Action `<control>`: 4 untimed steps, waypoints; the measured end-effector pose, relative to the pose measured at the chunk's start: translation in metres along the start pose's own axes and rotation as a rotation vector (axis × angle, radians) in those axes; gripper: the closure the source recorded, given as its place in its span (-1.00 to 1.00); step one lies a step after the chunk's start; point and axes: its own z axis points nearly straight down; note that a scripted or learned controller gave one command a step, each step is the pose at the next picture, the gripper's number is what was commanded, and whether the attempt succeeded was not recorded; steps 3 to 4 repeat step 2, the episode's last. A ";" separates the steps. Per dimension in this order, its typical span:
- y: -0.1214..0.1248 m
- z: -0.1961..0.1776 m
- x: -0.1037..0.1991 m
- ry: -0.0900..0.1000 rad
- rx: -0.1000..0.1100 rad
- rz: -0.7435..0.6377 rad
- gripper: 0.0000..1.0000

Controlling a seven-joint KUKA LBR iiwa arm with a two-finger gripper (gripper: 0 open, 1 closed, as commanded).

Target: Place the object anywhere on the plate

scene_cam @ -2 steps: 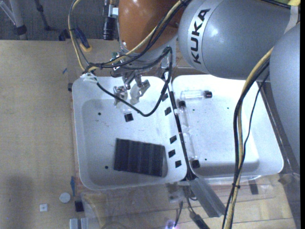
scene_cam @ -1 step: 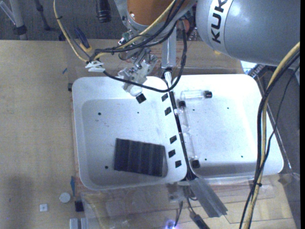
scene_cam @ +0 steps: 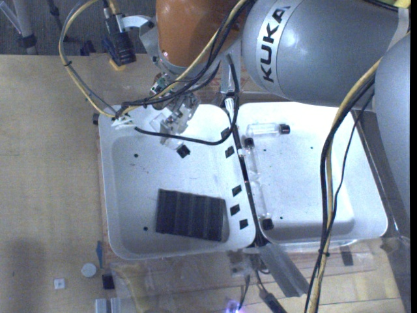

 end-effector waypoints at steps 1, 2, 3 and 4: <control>0.025 -0.129 -0.023 0.002 0.003 -0.327 1.00; 0.000 -0.071 0.000 -0.001 -0.002 -0.332 1.00; 0.000 -0.071 0.000 -0.001 -0.002 -0.332 1.00; 0.000 -0.071 0.000 -0.001 -0.002 -0.332 1.00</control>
